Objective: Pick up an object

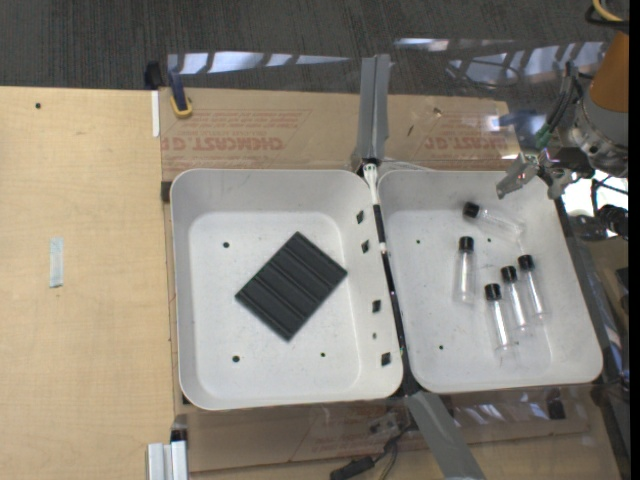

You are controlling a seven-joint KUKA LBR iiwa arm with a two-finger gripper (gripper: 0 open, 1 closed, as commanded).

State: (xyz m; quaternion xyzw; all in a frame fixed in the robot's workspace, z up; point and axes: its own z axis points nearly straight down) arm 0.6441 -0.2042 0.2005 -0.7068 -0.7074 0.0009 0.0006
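Several clear vials with black caps lie in the right bin (440, 363): one (490, 220) near the back, one (465, 273) in the middle, and a cluster of three (515, 303) toward the right. A black ribbed rectangular block (291, 284) lies turned at an angle in the middle of the left bin (200, 368). My gripper (535, 182) hangs over the far right corner of the right bin, above and behind the vials. Its two metal fingers stand apart, open, with nothing between them.
A grey divider bar (374, 118) runs between the bins at the back. Brown cardboard (260, 133) lies behind the bins, and a wooden tabletop (80, 268) lies to the left. Cables and the arm's body (610, 98) crowd the upper right.
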